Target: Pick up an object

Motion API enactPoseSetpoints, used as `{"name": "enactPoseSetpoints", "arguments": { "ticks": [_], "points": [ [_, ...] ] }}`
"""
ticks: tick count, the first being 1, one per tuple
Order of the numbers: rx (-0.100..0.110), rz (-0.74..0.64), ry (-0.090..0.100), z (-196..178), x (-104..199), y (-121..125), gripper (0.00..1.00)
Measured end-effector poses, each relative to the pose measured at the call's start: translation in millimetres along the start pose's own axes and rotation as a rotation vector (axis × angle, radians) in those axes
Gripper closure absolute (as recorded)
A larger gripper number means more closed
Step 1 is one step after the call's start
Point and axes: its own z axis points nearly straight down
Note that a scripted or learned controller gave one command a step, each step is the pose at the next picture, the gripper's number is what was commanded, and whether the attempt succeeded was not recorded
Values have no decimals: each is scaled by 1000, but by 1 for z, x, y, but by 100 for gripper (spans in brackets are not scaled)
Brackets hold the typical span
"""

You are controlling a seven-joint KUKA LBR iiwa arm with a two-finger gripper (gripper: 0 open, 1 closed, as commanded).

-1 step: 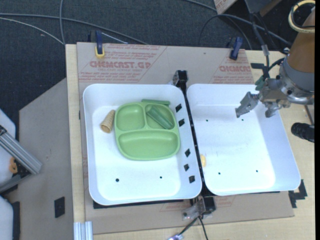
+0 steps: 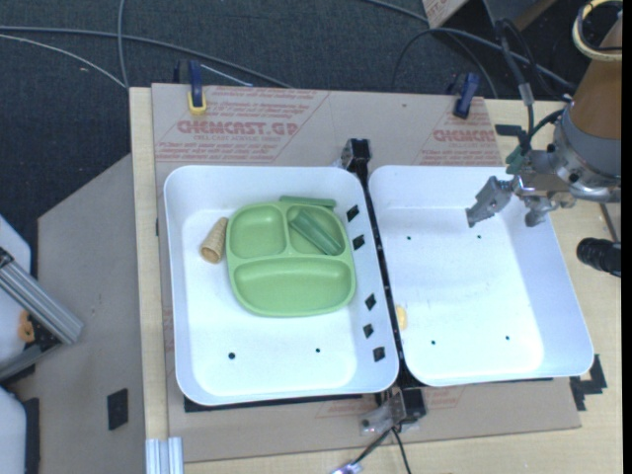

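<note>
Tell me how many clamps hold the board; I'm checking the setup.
2 along the board's far edge: a blue-and-yellow clamp above the left bin, a blue clamp above the right bin. The arm may hide others at right.

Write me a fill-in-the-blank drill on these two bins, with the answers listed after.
1. The green divided plate lies in the ____ bin.
2. The tan cone lies just ____ of the plate.
3. The hand hovers over the ____ bin.
4. A dark green piece sits in the plate's upper ____ compartment.

Missing words: left; left; right; right
</note>
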Motion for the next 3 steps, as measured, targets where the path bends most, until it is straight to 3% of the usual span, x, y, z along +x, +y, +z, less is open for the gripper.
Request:
{"name": "enactPoseSetpoints", "arguments": {
  "ticks": [1,3],
  "points": [
    [7,0,2,62,2,-5,0],
    [6,0,2,148,3,-8,0]
  ]
}}
